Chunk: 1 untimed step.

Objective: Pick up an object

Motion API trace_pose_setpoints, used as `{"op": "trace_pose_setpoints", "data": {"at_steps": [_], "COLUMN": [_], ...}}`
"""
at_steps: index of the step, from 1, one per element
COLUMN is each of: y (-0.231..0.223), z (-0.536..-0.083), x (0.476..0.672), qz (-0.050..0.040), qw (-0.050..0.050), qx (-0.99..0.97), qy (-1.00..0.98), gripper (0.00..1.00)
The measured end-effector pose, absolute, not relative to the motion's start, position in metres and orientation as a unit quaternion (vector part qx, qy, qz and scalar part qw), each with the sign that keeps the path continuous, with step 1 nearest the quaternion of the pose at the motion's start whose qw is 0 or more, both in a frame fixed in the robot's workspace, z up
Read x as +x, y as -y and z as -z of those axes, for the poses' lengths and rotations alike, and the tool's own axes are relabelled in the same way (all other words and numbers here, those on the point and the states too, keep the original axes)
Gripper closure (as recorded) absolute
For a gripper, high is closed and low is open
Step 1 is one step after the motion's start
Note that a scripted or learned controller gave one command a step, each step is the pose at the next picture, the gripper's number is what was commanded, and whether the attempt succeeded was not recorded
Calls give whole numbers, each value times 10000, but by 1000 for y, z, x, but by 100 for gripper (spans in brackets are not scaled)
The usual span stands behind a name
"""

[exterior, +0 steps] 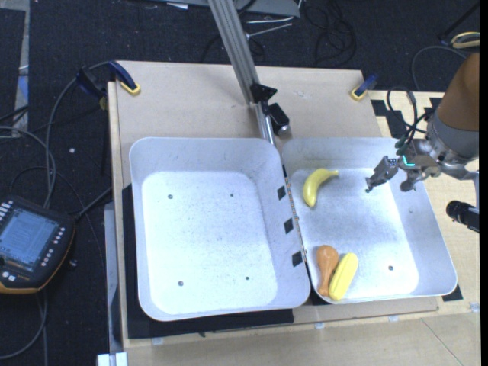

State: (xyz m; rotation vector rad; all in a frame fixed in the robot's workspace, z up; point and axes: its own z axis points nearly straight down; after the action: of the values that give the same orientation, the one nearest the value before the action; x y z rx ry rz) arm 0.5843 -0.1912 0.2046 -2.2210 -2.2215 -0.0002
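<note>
The jaws [393,175] hang over the upper right part of the right bin [427,227], spread apart with nothing between them: one finger points down-left near the bin's upper middle, the other sits a little to the right, by the bin's far edge. The grey wrist and orange band of the arm [457,120] rise from them toward the right edge of the frame.

The nearest thing to take is the banana [318,185], lying on the bin floor to the left of the jaws and near them, at about the same height in the frame. Its long axis runs from upper right to lower left, with the thin stem end pointing toward the jaws and the fat end nearer the seam between the two bins. I judge that a short sweep leftward and a drop would bring the jaws over it, and that the fingers would need to straddle it across that slanted axis, not along it.

Farther off, in the lower left corner of the same bin, a yellow corn cob [343,274] and an orange carrot [327,267] lie touching side by side, both roughly upright in the frame. The left bin [206,235] sits beside it on the desk [191,97].
</note>
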Motion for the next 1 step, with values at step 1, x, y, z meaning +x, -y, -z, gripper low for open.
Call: {"op": "trace_pose_setpoints", "data": {"at_steps": [1], "y": [191], "z": [-205], "x": [584], "qz": [0], "qw": [2], "qx": [-7070], "qy": [7072], "gripper": [0]}}
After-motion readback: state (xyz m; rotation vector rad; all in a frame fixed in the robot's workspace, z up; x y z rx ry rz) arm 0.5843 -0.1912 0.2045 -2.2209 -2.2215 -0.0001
